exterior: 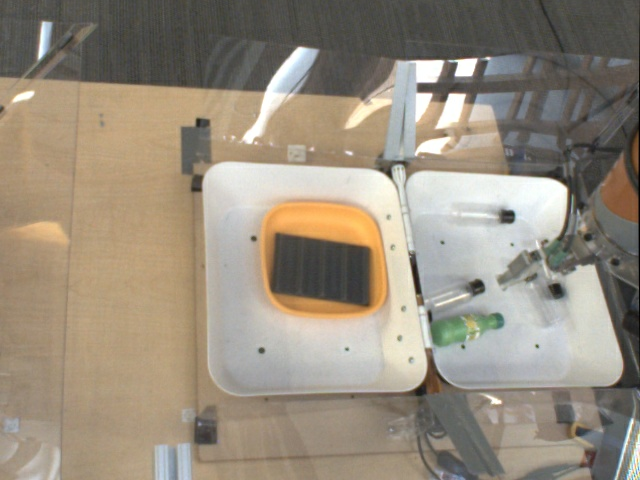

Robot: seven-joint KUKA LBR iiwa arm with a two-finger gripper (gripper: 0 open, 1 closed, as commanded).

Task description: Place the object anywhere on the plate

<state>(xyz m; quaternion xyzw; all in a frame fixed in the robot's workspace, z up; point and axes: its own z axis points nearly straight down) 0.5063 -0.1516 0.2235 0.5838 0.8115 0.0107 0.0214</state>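
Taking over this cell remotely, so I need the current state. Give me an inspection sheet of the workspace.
Surface: wooden bench bearing two white bins, left bin and right bin.
Job's things: orange plate in left bin, a dark ridged pad on it; green bottle lying in right bin.
Clutter: two clear tubes with black caps, small black piece.
Gripper: gripper low over right bin, fingers unclear.
Cables: a dark cable upper right.
Surroundings: clear panels.

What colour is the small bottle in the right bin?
The bottle is green, lying on its side near the bin's lower-left corner, in the camera view.
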